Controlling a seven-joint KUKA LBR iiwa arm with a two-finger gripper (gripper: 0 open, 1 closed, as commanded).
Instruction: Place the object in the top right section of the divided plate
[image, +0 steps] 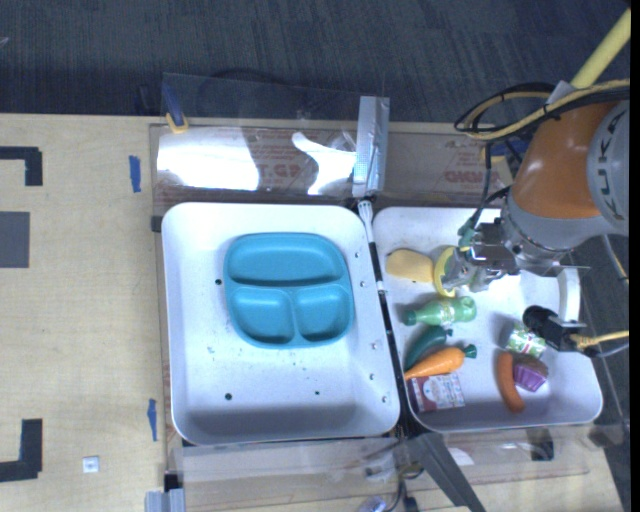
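The blue divided plate (288, 287) lies in the left white bin (190, 330), with one long section at the top and two smaller ones below. My gripper (462, 265) hangs low over the upper middle of the right bin (580, 400). It is right next to a pale yellow toy fruit (408, 264). A yellow-green piece (443, 270) sits at the gripper's tip. Whether it is gripped cannot be told from this angle. Nothing lies on the plate.
Below the gripper the right bin holds a green bottle (441, 313), a carrot (438, 362) beside a dark green vegetable (424, 345), a red and white packet (440, 392), an orange sausage (508, 383), a purple piece (531, 375) and a small green can (525, 343).
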